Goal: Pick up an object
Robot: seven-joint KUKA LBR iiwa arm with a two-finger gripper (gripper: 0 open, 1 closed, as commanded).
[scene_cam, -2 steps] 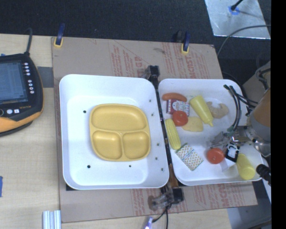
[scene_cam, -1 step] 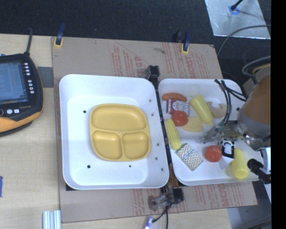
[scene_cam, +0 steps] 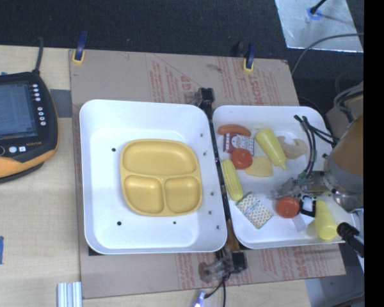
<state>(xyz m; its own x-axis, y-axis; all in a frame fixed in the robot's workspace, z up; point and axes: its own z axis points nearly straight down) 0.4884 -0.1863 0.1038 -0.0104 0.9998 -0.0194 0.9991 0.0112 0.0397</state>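
Observation:
The right bin holds several toy foods. A red sausage lies at its back left, with a red tomato and an ear of corn just in front of it. A yellow banana-like piece lies beside a beige piece. Further forward are a patterned white packet, a second red tomato and a yellow bottle. My gripper reaches in from the right, low in the bin, just behind the second tomato. I see nothing lifted.
The left bin carries a yellow divided plate. A tablet in an orange case lies on the bench at far left. Black cables hang over the right bin's far right side, near the arm.

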